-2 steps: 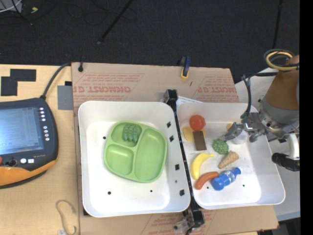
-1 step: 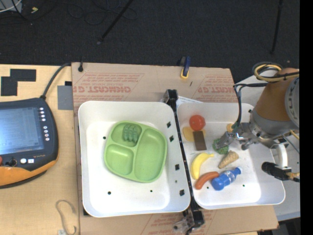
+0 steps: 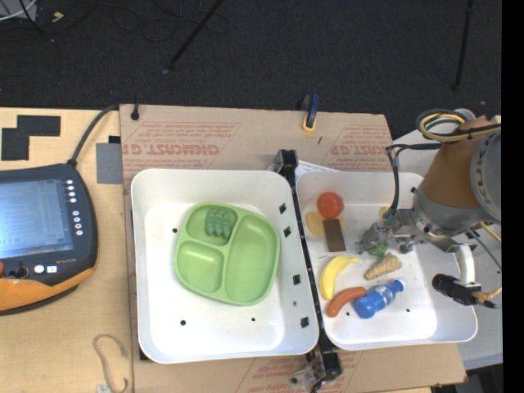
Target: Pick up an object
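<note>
The right bin (image 3: 426, 322) holds several small objects: a red ball (image 3: 330, 204), a brown block (image 3: 333, 235), a yellow banana (image 3: 332, 273), an orange-red sausage (image 3: 345, 300), a blue bottle (image 3: 378, 298) and a tan cone (image 3: 383, 266). My gripper (image 3: 377, 241) reaches in from the right and hangs low over the middle of this bin, just above the cone and to the right of the brown block. I see nothing held in it.
The left bin (image 3: 155, 301) carries a green divided plate (image 3: 227, 254) with a small green item (image 3: 219, 221) in its top left compartment. A black divider (image 3: 300, 252) runs between the bins. A teach pendant (image 3: 45, 232) lies at far left.
</note>
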Controlling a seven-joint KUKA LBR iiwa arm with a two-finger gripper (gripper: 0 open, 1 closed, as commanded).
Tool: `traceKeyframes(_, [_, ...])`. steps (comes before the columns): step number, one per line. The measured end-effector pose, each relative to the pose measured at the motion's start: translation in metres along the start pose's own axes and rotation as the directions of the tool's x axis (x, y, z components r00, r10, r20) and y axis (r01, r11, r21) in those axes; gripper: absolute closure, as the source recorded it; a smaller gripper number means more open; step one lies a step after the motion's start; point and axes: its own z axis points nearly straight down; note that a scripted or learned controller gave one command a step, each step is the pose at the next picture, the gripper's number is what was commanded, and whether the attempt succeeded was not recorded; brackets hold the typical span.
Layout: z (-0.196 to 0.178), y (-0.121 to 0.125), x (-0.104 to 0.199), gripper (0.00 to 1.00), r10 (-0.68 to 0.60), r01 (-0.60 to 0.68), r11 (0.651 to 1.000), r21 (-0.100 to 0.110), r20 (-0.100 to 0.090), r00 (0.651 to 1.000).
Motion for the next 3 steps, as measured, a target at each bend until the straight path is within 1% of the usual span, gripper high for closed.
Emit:
traceKeyframes(1, [-0.010,0.000,-0.001,1.00,0.002,-0.002,1.000,0.001,0.000,1.000])
traceKeyframes(2, [-0.071,0.003,-0.010,1.00,0.005,-0.005,1.000,-0.006,0.003,1.000])
traceKeyframes(3, [-0.114,0.005,-0.009,1.00,0.002,-0.002,1.000,-0.005,0.002,1.000])
